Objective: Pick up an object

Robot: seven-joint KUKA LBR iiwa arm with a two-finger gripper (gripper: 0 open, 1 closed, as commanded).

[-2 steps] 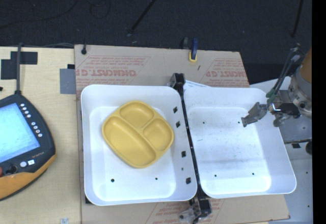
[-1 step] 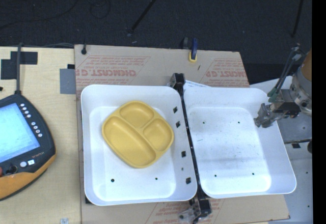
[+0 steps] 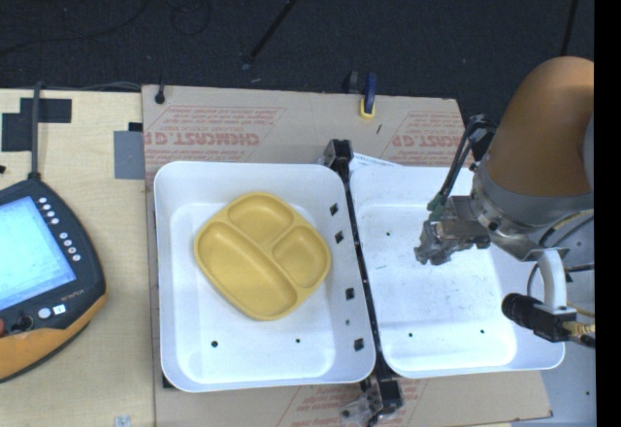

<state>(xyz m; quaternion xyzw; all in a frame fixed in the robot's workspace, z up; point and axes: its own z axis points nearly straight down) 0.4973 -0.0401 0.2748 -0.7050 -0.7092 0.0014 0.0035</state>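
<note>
A yellow plate (image 3: 262,255) with three dips in it lay flat in the left bin (image 3: 184,357); it sat a bit toward the top and left of the bin floor, with its left side near the left wall and its right side close to the wall between the bins; there was a wide strip of bare white floor below it, and some above it too. The right bin (image 3: 456,352) was just beside the left bin, and their rims touched down the middle, where black clips (image 3: 339,155) held them. The grey arm (image 3: 543,163) came in from the right side, over the right bin's right edge; the gripper (image 3: 435,251) hung above the bare floor of the right bin, near its middle and a bit up, well apart from the plate; I could not tell how the pincer was set, because it was dark and small. A screen pad (image 3: 39,270) with an orange edge lay on the bench to the left of both bins.
</note>
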